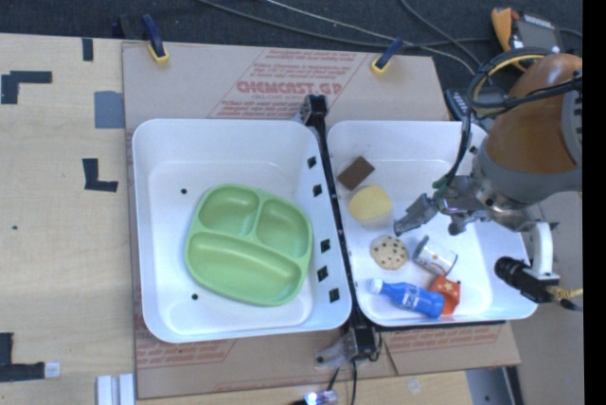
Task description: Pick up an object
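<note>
Jaws look spread w/ nothing between them; gripper [437, 216] hangs over the right bin [407, 140], above the clutter. Just below it: a round cookie [388, 252], a small clear cup w/ red on it [434, 257], a blue bottle w/ white cap [408, 296], an orange packet [448, 293]. Up-left: yellow lump [370, 202] and brown square [356, 172]. Left bin [151, 148] holds a green divided tray [250, 244]. Cardboard [284, 77] under both bins has red print, too blurred to read for sure; bottle label unreadable.
</note>
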`<state>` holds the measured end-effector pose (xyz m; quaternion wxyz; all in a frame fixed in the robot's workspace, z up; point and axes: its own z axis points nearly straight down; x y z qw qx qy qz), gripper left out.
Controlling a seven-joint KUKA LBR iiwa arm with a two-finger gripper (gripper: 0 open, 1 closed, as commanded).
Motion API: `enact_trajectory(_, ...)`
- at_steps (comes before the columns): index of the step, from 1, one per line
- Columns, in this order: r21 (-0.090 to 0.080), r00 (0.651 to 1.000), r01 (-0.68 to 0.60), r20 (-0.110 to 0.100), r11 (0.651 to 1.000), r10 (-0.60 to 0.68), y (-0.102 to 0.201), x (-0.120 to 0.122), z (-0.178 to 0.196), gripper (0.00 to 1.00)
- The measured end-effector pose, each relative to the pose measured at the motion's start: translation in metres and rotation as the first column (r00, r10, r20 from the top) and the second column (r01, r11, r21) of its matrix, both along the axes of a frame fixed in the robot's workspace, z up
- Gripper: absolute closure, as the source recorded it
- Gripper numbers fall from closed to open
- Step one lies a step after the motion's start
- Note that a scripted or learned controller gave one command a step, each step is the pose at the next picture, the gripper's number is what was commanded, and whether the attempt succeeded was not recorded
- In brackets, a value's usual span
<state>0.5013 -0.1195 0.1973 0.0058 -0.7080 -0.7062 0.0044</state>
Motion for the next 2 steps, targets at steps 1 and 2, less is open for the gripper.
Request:
enact_trajectory(1,-0.002,1.000,-0.004,0.012,1.000,0.004,0.000,0.003,0.006,0.00)
enact_trajectory(2,-0.001,1.000,-0.002,0.009,1.000,0.002,-0.005,-0.001,-0.039,0.00)
